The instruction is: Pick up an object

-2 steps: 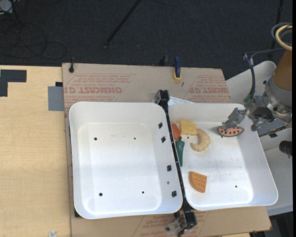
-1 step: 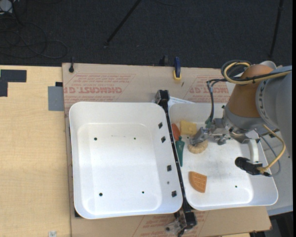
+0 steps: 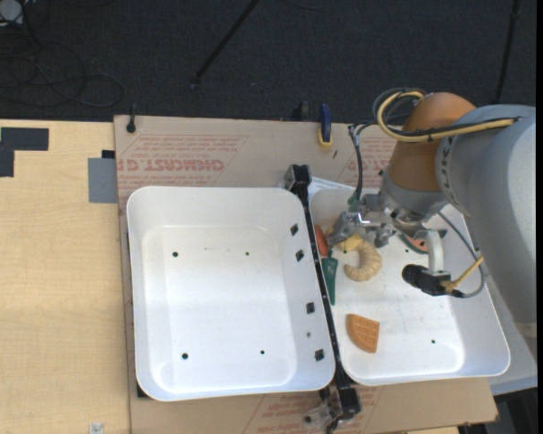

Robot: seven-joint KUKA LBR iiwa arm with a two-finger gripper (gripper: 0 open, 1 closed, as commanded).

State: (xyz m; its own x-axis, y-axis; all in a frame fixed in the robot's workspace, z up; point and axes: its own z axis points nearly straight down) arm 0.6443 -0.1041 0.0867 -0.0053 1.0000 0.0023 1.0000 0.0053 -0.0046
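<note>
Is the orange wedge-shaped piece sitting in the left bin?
No, the orange wedge lies in the right bin, below the curled tan piece.

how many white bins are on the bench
2. The left bin sits mid-bench; the right bin lies beside it, under the arm, and holds the loose objects.

The grey arm's hand hangs over the right bin, just above a curled tan piece. An orange waffle-textured wedge lies at six o'clock from it. The left bin sits at nine o'clock.
</note>
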